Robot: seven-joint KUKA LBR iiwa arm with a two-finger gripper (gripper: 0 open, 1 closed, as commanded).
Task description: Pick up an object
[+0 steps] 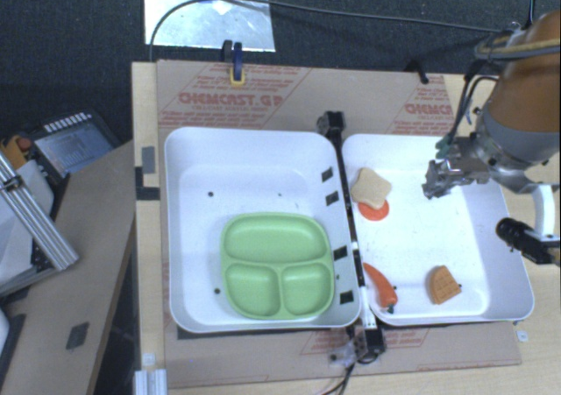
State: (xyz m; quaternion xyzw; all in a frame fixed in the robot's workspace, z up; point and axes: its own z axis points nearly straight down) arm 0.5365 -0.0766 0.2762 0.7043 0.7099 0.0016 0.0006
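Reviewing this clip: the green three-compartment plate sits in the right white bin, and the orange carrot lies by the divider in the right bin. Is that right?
Not quite. The camera view shows the green three-compartment plate in the left white bin, not the right one. The orange carrot does lie by the divider in the right white bin.

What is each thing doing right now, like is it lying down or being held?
green tray: lying flat in left bin.
bread slice: lying in right bin, partly on the red disc.
carrot: lying loose.
brown cracker: lying loose.
gripper: above right bin, holding nothing visible.
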